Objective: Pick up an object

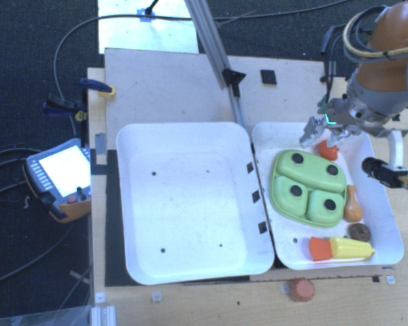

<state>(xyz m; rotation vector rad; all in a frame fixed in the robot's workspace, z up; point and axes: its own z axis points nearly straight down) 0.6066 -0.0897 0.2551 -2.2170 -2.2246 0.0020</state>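
A handheld control pendant (59, 180) with a lit screen lies on the dark carpet left of the bench, cables trailing from it. A blue-and-yellow clamp (95, 87) grips the bench's left edge. A metal pole (211, 36) slants over the board, and a brown disc (302, 290) sits at the front edge.

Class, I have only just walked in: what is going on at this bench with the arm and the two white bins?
A grey and orange robot arm reaches in from the right, its gripper low over the far end of the right bin, right by a small red-orange piece. That bin also holds a green sectioned tray, an orange piece, a brown ring and a yellow and orange toy. Nothing visibly sits between the jaws yet.
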